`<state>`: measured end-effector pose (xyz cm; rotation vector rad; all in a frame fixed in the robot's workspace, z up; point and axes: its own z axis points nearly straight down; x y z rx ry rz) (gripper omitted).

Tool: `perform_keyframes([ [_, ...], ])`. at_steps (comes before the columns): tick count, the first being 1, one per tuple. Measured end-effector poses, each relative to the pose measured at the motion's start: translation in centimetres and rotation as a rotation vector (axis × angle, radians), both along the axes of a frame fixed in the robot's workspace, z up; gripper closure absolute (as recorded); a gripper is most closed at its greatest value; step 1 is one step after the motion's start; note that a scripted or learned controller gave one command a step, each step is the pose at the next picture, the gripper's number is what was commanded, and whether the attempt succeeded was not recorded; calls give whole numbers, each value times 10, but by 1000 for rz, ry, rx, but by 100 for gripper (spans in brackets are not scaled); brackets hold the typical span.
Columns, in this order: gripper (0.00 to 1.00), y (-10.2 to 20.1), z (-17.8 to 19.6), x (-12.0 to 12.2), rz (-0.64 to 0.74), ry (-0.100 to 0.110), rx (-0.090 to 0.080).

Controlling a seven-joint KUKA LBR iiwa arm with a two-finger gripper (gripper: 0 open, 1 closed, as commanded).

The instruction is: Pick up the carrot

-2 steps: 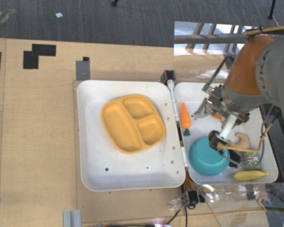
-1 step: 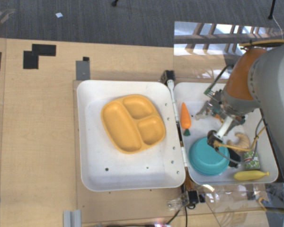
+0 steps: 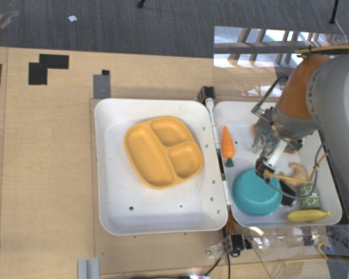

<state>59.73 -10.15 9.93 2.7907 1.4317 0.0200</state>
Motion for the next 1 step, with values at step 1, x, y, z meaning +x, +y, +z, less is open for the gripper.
perform_keyframes([
  [1, 0, 0, 0, 0, -1, 1, 0],
])
